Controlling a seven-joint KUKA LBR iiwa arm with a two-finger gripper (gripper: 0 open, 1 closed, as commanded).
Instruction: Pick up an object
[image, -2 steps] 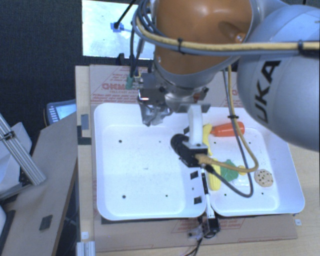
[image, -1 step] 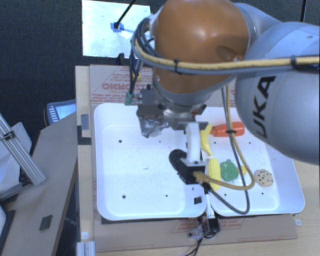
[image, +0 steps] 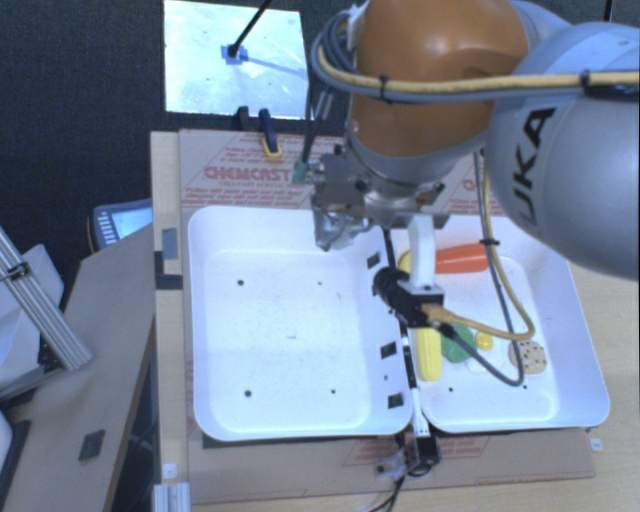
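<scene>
Orange toy (image: 462, 259) lies right of the fingers (image: 333, 236), whose state I cannot tell.

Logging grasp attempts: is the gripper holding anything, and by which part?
Cannot tell: the gripper over the left bin is too blurred to show a hold.

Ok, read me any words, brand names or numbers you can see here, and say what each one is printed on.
"CHEMCAST": red print on the brown sheet, behind the left bin.
"UKA": dark letters running along the grey arm; whatever comes before them is cut off.
More red print on the sheet's front edge is too faint to read.
No numbers can be read.
</scene>
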